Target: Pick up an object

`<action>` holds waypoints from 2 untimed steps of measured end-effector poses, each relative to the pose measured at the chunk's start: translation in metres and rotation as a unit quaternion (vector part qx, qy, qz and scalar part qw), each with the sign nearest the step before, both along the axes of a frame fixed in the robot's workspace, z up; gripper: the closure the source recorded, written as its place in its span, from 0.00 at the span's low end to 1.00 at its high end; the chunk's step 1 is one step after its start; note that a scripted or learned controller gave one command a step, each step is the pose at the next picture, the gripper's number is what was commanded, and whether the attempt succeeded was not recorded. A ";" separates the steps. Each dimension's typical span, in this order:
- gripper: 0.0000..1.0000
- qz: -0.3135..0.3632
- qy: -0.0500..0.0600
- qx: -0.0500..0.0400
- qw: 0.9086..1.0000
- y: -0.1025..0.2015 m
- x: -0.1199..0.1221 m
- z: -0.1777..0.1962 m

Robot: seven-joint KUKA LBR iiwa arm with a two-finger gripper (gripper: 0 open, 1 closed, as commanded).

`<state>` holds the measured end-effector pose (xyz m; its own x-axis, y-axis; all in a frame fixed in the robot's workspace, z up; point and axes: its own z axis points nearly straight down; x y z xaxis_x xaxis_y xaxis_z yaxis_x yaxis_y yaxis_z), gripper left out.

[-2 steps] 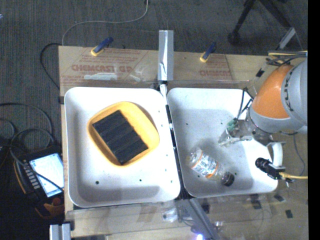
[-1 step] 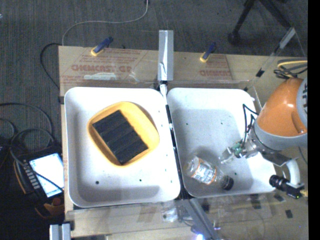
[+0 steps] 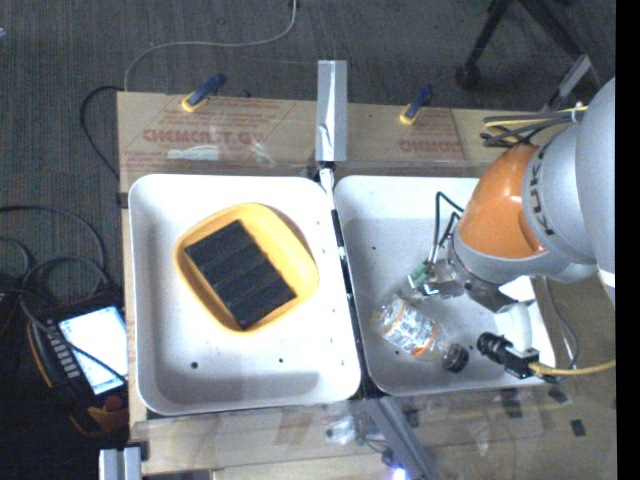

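The arm (image 3: 560, 188), grey with its orange band, rose nearest the lens and reached in from the right over the right bin (image 3: 400, 208). Its jaws (image 3: 432, 278) hung low inside that bin, half hidden under the wrist, and whether they stood apart or together could not be told. Just below and to the left of them lay a clear plastic bottle (image 3: 408, 328), on its side on the bin's white floor, slanting from upper left to lower right, with a dark cap (image 3: 456, 358) at its lower right end. The bottle looked crumpled and see-through, with a faint band of label around its middle. Its upper end sat very close to the jaws, though contact could not be made out, and nothing showed it between them. In the left bin (image 3: 160, 368) rested a yellow tray (image 3: 290, 238), tilted on the diagonal, carrying a dark ribbed slab (image 3: 240, 273) that covered most of it. Both bins sat side by side on the counter (image 3: 230, 138), whose brown far edge bore two blue-and-yellow clamps (image 3: 203, 92).
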<state>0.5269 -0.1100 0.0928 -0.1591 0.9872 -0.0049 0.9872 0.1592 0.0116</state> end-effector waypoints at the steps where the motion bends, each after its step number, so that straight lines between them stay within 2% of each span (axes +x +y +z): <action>1: 0.00 -0.006 0.006 0.000 1.000 0.045 0.034 0.156; 2: 0.00 -0.006 0.006 0.000 1.000 0.045 0.034 0.155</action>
